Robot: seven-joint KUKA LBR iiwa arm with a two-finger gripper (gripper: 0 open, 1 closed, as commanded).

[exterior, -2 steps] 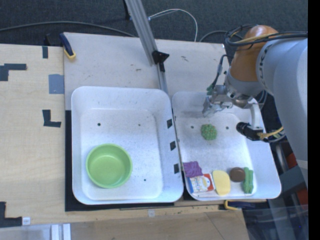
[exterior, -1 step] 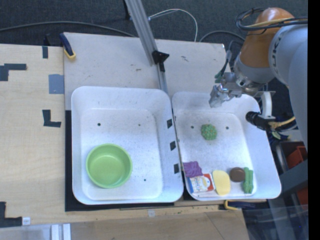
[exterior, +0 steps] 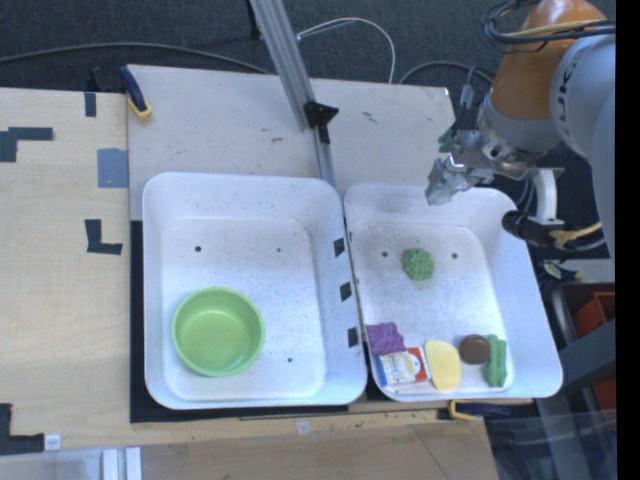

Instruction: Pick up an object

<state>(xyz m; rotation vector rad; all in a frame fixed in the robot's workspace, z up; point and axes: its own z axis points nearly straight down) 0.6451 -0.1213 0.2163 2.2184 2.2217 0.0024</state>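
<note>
The right bin [exterior: 520,268] holds a green knobbly ball [exterior: 418,264] near its middle. Along its front edge lie a purple piece [exterior: 383,336], a white and red packet [exterior: 402,367], a yellow oval piece [exterior: 443,364], a brown round piece [exterior: 474,348] and a green stick [exterior: 496,360]. My gripper [exterior: 442,190] hangs over the far rim of the right bin, above and behind the green ball, well apart from it. Nothing shows between its tips.
The left bin [exterior: 160,228] holds a green bowl [exterior: 217,331] at its front left. A grey metal pole [exterior: 290,63] slants down to the divide between the bins. Black cables [exterior: 540,230] hang by the right bin's outer rim. A blue and yellow clamp [exterior: 135,92] sits at the bench's far left.
</note>
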